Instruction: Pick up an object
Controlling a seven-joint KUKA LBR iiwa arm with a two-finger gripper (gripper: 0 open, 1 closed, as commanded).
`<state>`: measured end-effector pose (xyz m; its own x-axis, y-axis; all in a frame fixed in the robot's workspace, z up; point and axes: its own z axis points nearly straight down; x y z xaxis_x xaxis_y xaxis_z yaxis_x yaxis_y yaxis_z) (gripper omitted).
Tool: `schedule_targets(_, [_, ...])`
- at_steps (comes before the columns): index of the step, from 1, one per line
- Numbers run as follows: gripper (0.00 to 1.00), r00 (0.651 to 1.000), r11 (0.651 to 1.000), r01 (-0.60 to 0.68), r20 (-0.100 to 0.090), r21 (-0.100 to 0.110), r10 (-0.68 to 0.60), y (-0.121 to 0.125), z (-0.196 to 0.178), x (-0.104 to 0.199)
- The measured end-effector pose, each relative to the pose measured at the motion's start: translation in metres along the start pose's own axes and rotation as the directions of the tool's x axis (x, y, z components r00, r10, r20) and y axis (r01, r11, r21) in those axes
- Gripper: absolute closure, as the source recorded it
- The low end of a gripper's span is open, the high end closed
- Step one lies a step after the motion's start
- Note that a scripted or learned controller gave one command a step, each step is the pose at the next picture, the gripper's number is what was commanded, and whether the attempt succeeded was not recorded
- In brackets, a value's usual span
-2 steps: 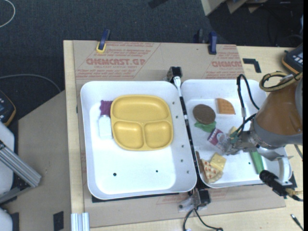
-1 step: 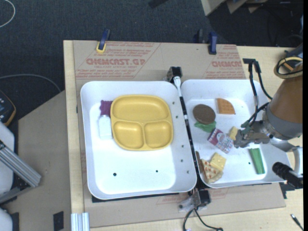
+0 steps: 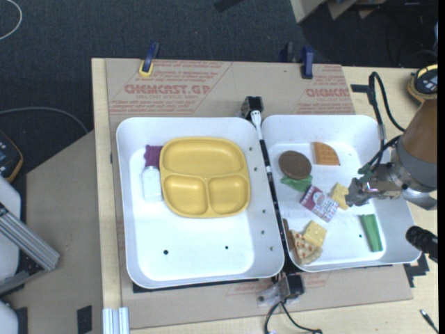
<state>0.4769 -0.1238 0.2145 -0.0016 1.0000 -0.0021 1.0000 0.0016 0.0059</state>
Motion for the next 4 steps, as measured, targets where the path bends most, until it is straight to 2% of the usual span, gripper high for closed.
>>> schedule_targets(1, [1.0, 1.0, 1.0, 0.0, 0.0, 0.002, 0.0, 0.001, -0.011, 0.0])
schedule_targets(2, [1.0, 1.0, 1.0, 0.003, -0.001, 0.001, -0.003, 0.039, -0.021, 0.037])
schedule_targets(3, [1.0, 1.0, 1.0, 0.003, -0.002, 0.002, -0.003, 0.078, -0.009, 0.069])
schedule_targets(4, [1.0, 1.0, 1.0, 0.003, -0.002, 0.002, -0.003, 0.106, -0.002, 0.112])
